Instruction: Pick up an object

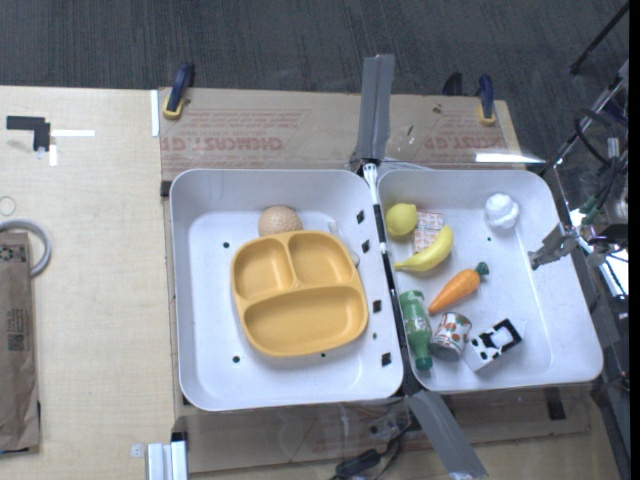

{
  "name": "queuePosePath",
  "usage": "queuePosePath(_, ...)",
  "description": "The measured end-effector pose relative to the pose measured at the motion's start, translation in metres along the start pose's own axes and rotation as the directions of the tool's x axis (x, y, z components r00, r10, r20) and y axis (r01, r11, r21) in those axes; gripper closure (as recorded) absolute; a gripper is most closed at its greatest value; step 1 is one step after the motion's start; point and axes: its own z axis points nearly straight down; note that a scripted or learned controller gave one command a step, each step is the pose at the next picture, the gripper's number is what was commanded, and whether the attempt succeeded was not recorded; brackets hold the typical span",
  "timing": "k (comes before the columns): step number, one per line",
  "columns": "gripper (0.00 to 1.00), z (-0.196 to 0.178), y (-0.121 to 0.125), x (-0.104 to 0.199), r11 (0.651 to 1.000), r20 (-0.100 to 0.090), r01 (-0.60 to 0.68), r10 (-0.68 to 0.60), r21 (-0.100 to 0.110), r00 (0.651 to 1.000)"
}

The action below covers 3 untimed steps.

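Task status: not started, as far as the view shows. Every candidate object lies at rest in a bin, and none is lifted.

Right bin [575, 358] contents:
- lemon [401, 219] at the far left, touching a small red-and-white packet [430, 228];
- banana [428, 253] just near of the lemon;
- carrot [458, 288] at the centre, tilted;
- green bottle [415, 328] lying along the left wall;
- small can [451, 333] just beside the bottle;
- black-and-white block [494, 344] near the near edge;
- white cap-like object [501, 210] at the far right, apart from the rest.

Left bin [190, 368] contents:
- yellow divided plate [298, 293] at the centre;
- tan rounded object [280, 220] touching the plate's far rim.

Gripper [552, 247]: a slim grey part at the right rim of the right bin appears to be the gripper, well apart from the carrot and the block. Its jaw opening cannot be determined from this view, and nothing is seen held. It touches no object.

Remaining steps, by judgement: select an object, descend over it, close, and lift.
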Motion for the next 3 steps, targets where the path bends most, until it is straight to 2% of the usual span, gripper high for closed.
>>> queuePosePath(1,0.0,0.096,0.123,0.051,1.0,0.001,0.021,-0.021,-0.002,1.0)
queuePosePath(2,0.0,0.131,0.063,0.094,0.999,0.0,0.039,-0.039,0.001,0.999)
queuePosePath(3,0.0,0.16,0.051,0.072,0.983,0.004,0.184,-0.184,-0.021,0.983)
